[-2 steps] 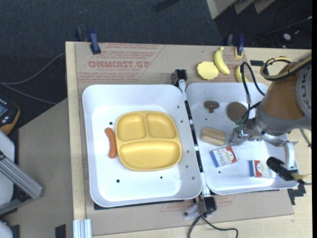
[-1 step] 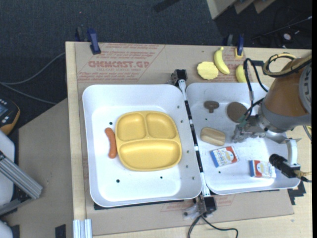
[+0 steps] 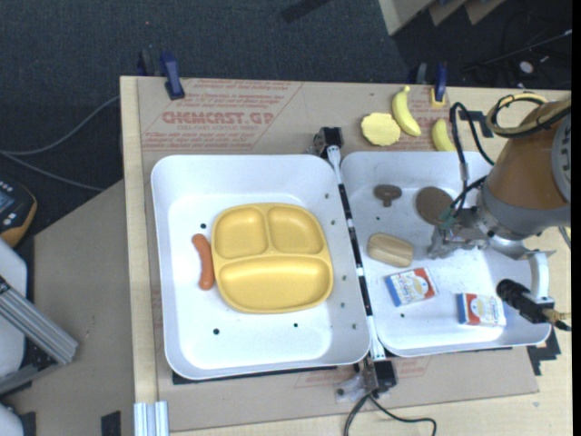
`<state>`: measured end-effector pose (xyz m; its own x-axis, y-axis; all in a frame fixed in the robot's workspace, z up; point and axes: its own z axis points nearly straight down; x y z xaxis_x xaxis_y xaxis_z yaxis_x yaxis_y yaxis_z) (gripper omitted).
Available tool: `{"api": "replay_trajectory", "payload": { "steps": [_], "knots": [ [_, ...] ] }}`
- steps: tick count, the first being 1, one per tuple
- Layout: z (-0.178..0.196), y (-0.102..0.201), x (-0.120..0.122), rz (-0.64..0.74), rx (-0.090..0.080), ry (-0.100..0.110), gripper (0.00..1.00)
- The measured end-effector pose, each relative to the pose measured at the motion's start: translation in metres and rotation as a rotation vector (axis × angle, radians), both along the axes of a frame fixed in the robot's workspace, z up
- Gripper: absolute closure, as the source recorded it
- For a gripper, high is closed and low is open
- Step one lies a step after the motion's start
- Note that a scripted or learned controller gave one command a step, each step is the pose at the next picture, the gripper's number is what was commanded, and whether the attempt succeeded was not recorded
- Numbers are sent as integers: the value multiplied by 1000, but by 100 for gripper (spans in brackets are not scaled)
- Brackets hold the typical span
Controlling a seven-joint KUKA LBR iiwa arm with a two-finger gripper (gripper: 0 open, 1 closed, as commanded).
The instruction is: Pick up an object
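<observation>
Leftmost, in the left bin [image 3: 172, 334]: 1 orange sausage [image 3: 205, 262] lying just beside the left edge of a yellow 3-part plate [image 3: 270, 257]. Next, in the right bin [image 3: 399, 336]: a tan block [image 3: 390, 249], a small brown knob [image 3: 388, 193] behind it, a brown disc [image 3: 434, 204], a front carton [image 3: 410, 287] and a right carton [image 3: 479, 310]. Low over this bin, just right of the tan block, between disc and cartons: the gripper [image 3: 449, 239], width of its grip impossible to tell. Behind, on the bench: a yellow lump [image 3: 380, 129], an upper banana [image 3: 406, 112], a right banana [image 3: 442, 134].
</observation>
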<state>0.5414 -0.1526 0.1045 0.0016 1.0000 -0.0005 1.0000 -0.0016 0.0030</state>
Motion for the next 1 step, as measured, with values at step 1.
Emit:
{"api": "replay_trajectory", "payload": {
  "steps": [1],
  "knots": [
    [10, 0, 1, 0, -1, -2, 100]
  ]
}}
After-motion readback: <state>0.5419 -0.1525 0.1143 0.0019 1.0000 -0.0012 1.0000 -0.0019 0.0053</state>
